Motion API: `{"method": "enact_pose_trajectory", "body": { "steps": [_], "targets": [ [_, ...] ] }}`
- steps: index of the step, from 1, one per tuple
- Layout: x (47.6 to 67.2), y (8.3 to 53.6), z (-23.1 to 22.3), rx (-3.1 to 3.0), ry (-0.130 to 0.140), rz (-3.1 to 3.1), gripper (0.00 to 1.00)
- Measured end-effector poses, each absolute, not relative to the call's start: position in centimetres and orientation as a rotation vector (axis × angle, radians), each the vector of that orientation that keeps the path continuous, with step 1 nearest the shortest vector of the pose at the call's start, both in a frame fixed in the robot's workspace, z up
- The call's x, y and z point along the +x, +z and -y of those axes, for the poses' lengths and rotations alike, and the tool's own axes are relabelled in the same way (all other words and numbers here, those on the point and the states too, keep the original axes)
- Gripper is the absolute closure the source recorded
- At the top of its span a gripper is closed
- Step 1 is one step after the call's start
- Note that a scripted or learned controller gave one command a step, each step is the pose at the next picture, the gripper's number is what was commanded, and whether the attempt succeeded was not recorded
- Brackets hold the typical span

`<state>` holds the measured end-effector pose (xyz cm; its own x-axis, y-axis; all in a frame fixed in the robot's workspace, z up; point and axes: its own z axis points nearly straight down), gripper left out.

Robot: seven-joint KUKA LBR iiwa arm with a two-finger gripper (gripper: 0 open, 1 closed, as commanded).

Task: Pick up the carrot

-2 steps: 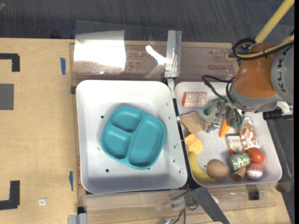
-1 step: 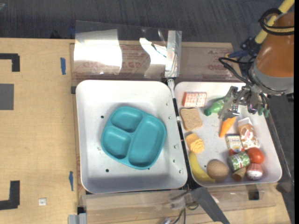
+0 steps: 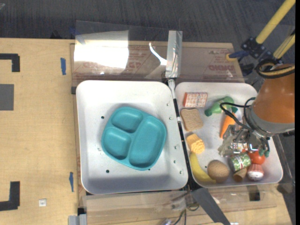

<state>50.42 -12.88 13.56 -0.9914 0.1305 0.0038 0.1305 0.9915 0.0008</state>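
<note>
Looking down through the camera view, I find the carrot (image 3: pixel 225 125) lying in the right-hand bin (image 3: pixel 276 175), a short orange stick slanting from upper right to lower left, just below the green vegetable (image 3: pixel 216 107) and to the right of the bread slice (image 3: pixel 191 119). My arm (image 3: pixel 277 102) comes in from the right, its orange band hanging over the bin's right side, and the claw (image 3: pixel 237 142) sits low among the toys, just below and to the right of the carrot's lower end. I cannot tell how far the claw is open (its metal parts blur into the clutter under it), and I see nothing between its tips, so I will not call the carrot held. It appears to rest on the bin floor, close beside the claw's hardware; whether they touch I cannot say.

By my reckoning the task is at the approach stage: the arm is over the correct bin and near the target, but the grasp and the lift are both left to do. Crowding matters here, since the green can (image 3: pixel 241 162), the tomato (image 3: pixel 257 157) and the brown potato (image 3: pixel 218 169) lie just below the claw. The left bin (image 3: pixel 89 125) with its teal divided plate (image 3: pixel 135 137) plays no part.
</note>
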Motion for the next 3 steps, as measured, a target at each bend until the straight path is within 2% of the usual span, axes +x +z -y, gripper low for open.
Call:
{"method": "enact_pose_trajectory", "body": {
  "steps": [1,2,3],
  "targets": [
    [50.7,13.9,12.8,-0.201,-0.001,3.139,0.0],
    [57.2,9.3,14.5,-0.346,0.0,3.131,0.0],
    [57.4,10.3,14.4,-0.344,0.0,3.136,1.0]
  ]
}}
